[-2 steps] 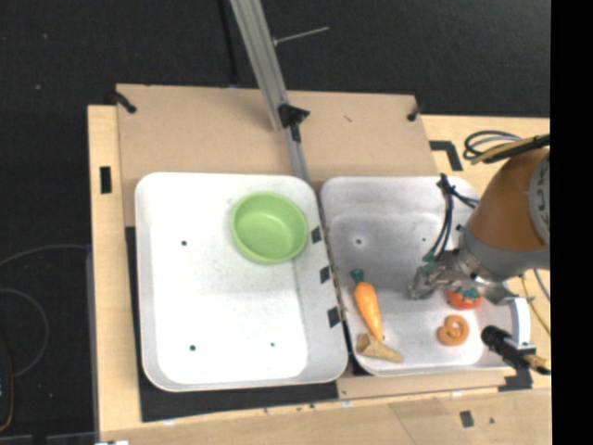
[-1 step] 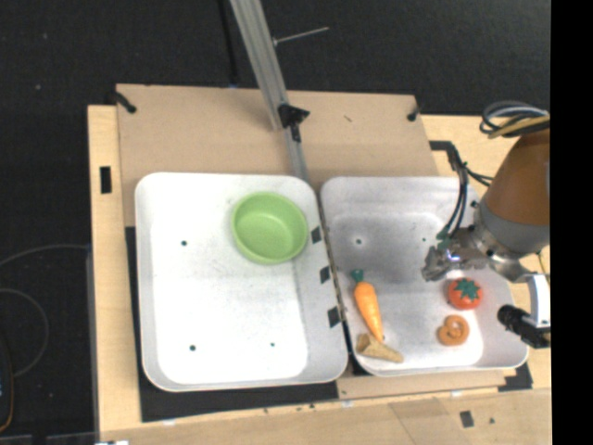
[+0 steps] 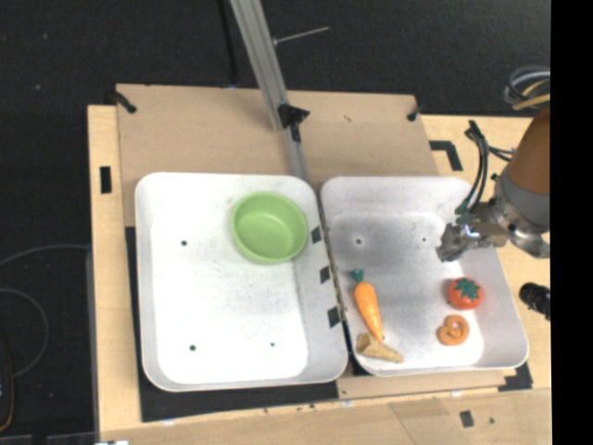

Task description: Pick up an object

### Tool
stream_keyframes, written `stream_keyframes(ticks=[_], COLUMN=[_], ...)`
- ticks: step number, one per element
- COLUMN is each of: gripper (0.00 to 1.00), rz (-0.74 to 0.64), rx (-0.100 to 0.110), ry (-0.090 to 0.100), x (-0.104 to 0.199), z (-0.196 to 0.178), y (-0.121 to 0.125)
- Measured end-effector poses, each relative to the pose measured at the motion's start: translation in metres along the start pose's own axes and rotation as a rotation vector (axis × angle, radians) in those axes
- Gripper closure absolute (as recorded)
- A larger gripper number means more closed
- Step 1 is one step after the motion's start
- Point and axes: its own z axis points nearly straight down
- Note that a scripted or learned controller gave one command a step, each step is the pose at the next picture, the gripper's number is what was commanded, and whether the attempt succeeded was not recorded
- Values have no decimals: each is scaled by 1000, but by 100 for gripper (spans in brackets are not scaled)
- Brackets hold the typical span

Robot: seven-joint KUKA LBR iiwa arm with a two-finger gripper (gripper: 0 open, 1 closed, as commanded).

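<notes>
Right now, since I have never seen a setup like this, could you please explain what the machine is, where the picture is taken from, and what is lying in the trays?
This is a single picture from a camera fixed above a bench, looking down at a slant. Two shallow white bins sit side by side: the left bin and the right bin. The machine entering from the right is a robot arm, and its gripper hangs above the right bin with nothing visible between its fingers. The left bin holds a green bowl. The right bin holds a toy carrot, a tan piece at its lower tip, a red tomato, and a small orange pretzel-like ring. The job is picking up one object.
</notes>
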Motion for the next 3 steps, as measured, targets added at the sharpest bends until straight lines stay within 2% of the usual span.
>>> stream_keyframes(ticks=[1, 3], gripper=[100, 100], rz=[0, -3], rx=[2, 11], ry=[1, 3], x=[-1, 108], z=[-46, -21], y=[2, 26])
